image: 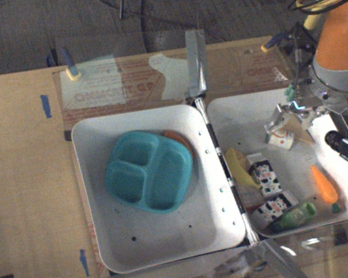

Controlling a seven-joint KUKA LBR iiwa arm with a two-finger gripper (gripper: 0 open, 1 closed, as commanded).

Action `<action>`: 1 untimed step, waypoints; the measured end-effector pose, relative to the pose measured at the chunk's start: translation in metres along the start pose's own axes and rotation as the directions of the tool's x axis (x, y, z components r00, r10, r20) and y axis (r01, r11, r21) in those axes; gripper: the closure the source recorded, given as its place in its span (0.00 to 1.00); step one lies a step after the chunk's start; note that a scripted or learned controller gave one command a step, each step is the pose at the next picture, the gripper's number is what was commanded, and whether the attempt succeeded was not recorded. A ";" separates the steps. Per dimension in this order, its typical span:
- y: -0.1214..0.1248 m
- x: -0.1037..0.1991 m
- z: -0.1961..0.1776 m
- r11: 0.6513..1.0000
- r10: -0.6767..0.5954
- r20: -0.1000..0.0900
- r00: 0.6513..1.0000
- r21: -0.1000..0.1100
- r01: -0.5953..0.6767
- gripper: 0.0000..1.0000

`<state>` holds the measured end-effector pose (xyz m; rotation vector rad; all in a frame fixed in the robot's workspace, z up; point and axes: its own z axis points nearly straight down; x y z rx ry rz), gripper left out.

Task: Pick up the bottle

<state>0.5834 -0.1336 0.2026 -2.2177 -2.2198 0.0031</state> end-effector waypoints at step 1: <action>-0.067 -0.039 0.114 0.980 0.197 -0.001 0.980 -0.011 -0.197 0.00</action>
